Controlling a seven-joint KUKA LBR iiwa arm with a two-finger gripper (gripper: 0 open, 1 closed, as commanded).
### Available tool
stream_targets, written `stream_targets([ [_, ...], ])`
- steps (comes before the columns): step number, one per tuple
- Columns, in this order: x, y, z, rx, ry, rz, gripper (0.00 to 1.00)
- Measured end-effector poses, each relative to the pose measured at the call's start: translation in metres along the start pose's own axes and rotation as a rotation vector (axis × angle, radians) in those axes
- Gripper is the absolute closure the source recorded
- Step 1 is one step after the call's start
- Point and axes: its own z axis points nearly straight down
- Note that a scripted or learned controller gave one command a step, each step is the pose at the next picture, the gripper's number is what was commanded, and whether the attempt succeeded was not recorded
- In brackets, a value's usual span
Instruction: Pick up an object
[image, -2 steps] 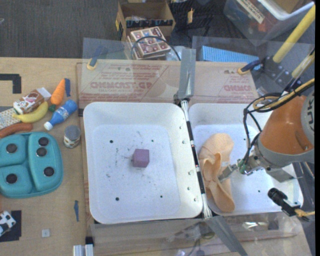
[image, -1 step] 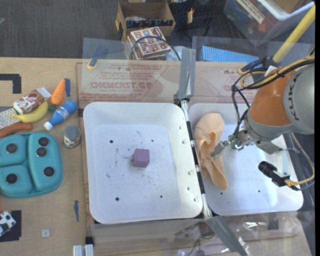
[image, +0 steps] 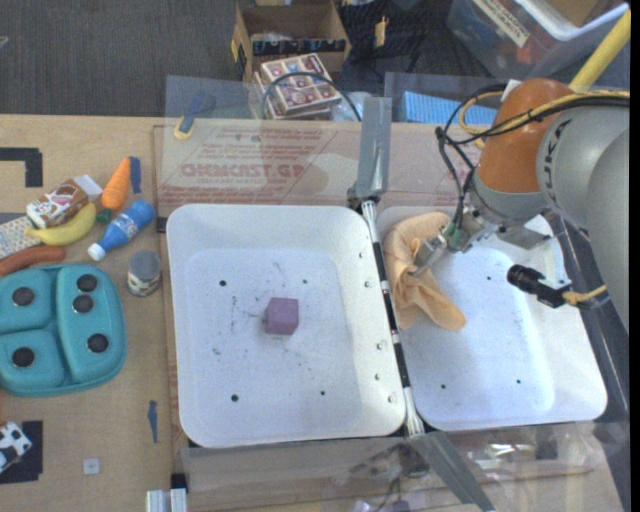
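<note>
gripper (image: 432, 250) at yellow cloth (image: 420, 285); purple block (image: 281, 316)

The arm (image: 585, 150) enters from the right edge of the camera view and slants down and leftward. Its grey link occupies the upper right corner. The orange band (image: 520, 125) sits just above the wrist. Black and yellow cables loop around the wrist section. The gripper (image: 432, 250) extends left and downward from the wrist, at the lowest point of the arm. A short black fitting projects from the wrist's lower side.
</note>
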Motion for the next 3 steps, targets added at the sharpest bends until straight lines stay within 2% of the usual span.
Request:
stream_targets([
  [1,0.032,-0.035,-0.001,-0.013,-0.008,-0.079,0.0],
  [2,0.006,0.004,0.0,-0.004,0.0,0.112,0.0],
  [3,0.005,-0.049,0.0,-0.013,-0.007,0.037,0.0],
])
